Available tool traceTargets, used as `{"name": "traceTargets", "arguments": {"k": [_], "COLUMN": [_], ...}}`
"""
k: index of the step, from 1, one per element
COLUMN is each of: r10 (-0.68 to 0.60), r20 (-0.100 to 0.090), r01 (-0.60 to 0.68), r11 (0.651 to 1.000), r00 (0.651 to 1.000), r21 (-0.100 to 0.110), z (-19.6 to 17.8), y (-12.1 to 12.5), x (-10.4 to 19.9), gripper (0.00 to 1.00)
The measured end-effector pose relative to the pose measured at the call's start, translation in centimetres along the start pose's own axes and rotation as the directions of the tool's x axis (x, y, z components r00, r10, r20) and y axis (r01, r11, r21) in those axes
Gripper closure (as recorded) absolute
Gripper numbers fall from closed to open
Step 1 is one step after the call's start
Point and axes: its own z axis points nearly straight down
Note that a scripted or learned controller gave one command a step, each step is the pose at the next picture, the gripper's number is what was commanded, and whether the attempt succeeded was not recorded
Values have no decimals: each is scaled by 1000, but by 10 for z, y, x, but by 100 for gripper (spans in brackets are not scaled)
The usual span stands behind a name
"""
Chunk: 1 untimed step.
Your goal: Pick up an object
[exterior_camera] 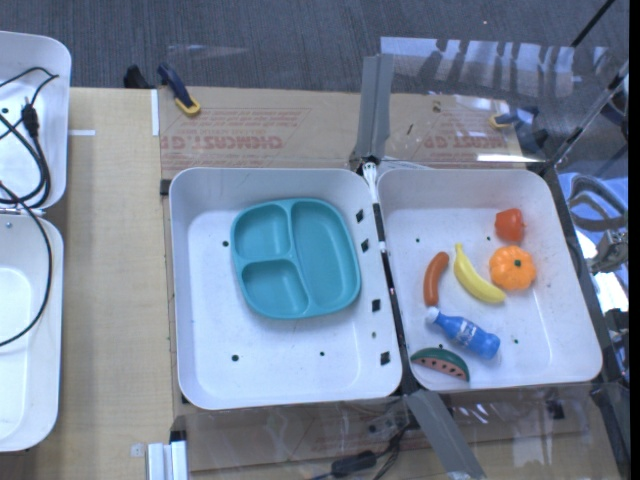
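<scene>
The right bin (560, 368) holds several toy items. An orange sausage (435, 278) lies upright next to a yellow banana (476, 278). A round orange fruit (512, 268) touches the banana's right end, and a small red fruit (509, 224) sits just behind it. Nearer the front lie a blue bottle (466, 334) with a white cap and a watermelon slice (441, 365) by the front rim. A teal divided plate (296, 258) rests in the left bin (200, 368).
The two bins meet along a raised middle rim (380, 268). Clear panels (480, 68) stand behind the right bin. Black cables (25, 148) lie over white trays at the far left. A blue-and-yellow clamp (178, 90) sits on the bench behind the left bin.
</scene>
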Motion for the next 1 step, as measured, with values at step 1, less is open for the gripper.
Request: {"name": "traceTargets", "arguments": {"k": [1], "r10": [0], "r20": [0], "r01": [0], "r11": [1000], "r00": [1000], "r21": [0], "z": [-3], "y": [0], "x": [0], "gripper": [100]}}
